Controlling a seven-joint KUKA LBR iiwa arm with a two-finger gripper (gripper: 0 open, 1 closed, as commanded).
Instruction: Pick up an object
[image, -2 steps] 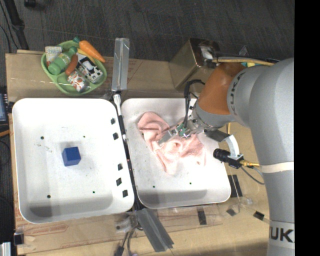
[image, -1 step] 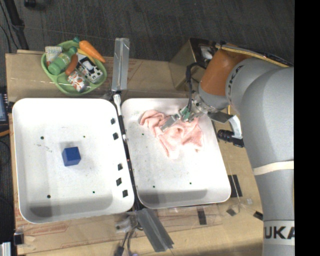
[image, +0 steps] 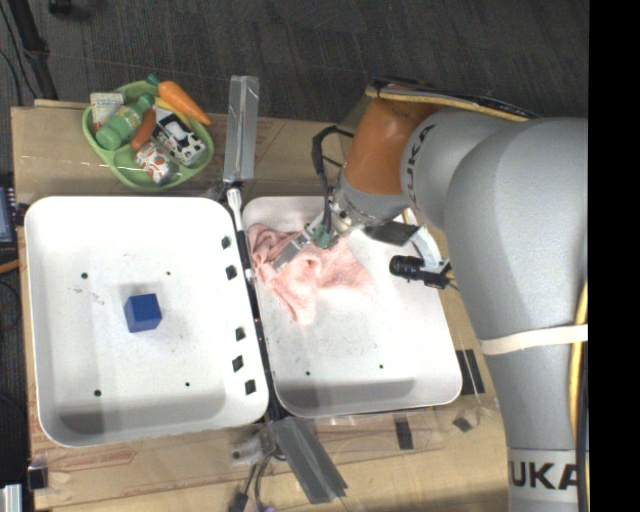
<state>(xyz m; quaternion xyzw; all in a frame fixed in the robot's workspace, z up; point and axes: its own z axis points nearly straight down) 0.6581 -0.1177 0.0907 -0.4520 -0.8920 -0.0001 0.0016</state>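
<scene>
Touching pink cloth (image: 305, 272): claw (image: 300, 245), right bin.

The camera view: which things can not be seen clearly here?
- Gripper: too small against the pink cloth; grip unclear.
- Right bin: its right side is hidden by the arm.
- Green bowl: contents too small to name surely.

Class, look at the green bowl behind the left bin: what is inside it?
The green bowl holds toy food: an orange carrot, a green piece and small printed packets. Anything beneath that pile is covered.
</scene>
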